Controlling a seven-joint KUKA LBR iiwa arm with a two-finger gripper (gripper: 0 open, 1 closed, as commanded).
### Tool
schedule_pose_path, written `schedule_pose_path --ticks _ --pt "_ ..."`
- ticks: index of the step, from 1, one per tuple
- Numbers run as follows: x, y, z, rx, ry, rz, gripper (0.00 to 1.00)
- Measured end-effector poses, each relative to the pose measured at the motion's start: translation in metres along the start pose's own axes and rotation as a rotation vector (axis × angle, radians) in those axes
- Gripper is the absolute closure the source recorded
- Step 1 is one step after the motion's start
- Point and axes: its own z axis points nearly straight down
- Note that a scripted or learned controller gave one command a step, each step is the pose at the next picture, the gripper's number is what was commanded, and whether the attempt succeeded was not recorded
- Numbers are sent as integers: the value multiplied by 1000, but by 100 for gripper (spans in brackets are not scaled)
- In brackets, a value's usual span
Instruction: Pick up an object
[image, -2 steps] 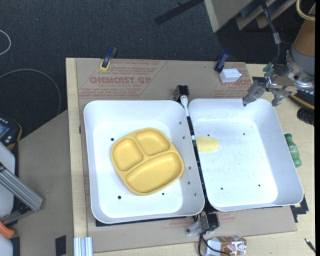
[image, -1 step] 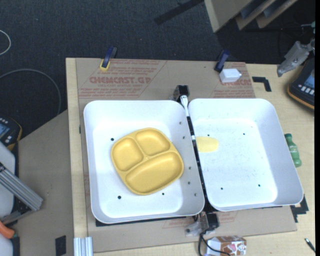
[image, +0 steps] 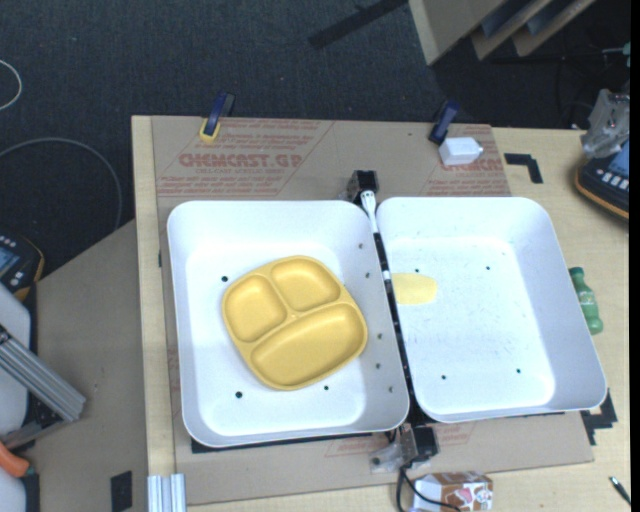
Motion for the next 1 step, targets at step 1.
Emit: schedule_pose_path --ticks 1 --pt "15 -31 84 16 6 3 100"
